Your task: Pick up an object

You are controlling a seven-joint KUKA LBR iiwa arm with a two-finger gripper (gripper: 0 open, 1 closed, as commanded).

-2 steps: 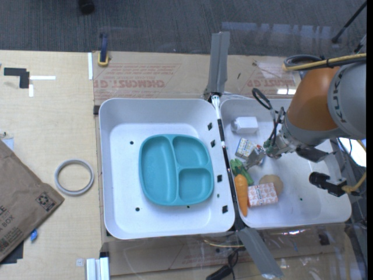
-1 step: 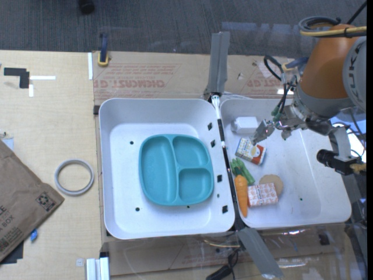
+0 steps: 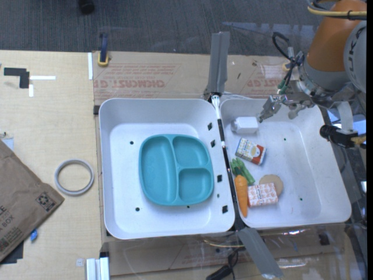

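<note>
Hand (image 3: 278,105) small, blurred; arm (image 3: 338,34) cropped right.

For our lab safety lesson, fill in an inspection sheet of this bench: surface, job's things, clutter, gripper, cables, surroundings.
Surface: two white bins; left bin, right bin.
Job's things: in the right bin, white block, small carton, toy carrot, red-and-white packet overlapping a tan disc.
Clutter: teal divided plate in the left bin.
Gripper: gripper above the right bin's far edge, beside the white block.
Cables: wires at the wrist.
Surroundings: tape ring, cardboard box.
</note>
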